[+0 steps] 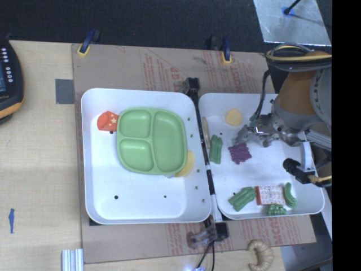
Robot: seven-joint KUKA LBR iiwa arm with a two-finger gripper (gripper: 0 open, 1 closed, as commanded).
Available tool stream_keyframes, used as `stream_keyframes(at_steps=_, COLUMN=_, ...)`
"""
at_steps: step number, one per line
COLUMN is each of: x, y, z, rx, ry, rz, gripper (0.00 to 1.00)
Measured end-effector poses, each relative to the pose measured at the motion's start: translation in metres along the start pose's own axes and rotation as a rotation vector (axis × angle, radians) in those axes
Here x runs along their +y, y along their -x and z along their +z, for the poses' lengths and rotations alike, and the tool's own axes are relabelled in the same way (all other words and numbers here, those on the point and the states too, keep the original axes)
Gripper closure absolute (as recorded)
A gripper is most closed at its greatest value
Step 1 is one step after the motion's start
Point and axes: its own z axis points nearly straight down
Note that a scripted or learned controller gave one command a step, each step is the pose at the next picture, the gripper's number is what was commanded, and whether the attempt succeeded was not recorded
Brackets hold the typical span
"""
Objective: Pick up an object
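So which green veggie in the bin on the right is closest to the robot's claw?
The upright green piece by the bin's left wall, beside the purple toy. The other green ones lie along the bottom edge, farther from the gripper.

Pincer (246, 134) over right bin (225, 103), just above purple grapes (240, 152); green plate (152, 140) in left bin (101, 202).

- Bright, even overhead light; the two white bins (141, 210) are near blown out, little surface detail.
- Soft glare patch on the left bin floor below the green divided plate (152, 140).
- Shadows short and faint; a thin dark one under the plate's lower right edge.
- Dark floor (141, 10) at top is underexposed, almost black.
- Overall soft, low resolution; small items in the right bin blurry, print on the bench (163, 66) smeared.
- Arm (299, 103) at right slightly blurred.
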Motion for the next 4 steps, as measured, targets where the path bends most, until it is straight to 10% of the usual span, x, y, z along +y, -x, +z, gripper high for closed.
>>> stream_keyframes(at_steps=1, x=-0.040, y=-0.009, z=0.001, rx=0.001, ry=0.000, rz=-0.003, gripper=0.00)
stream_keyframes(at_steps=3, x=0.069, y=-0.047, z=-0.004, rx=-0.001, ry=0.013, rz=-0.006, gripper=0.00)
stream_keyframes(at_steps=4, x=0.065, y=0.020, z=-0.039, rx=-0.003, ry=0.009, rz=0.002, gripper=0.00)
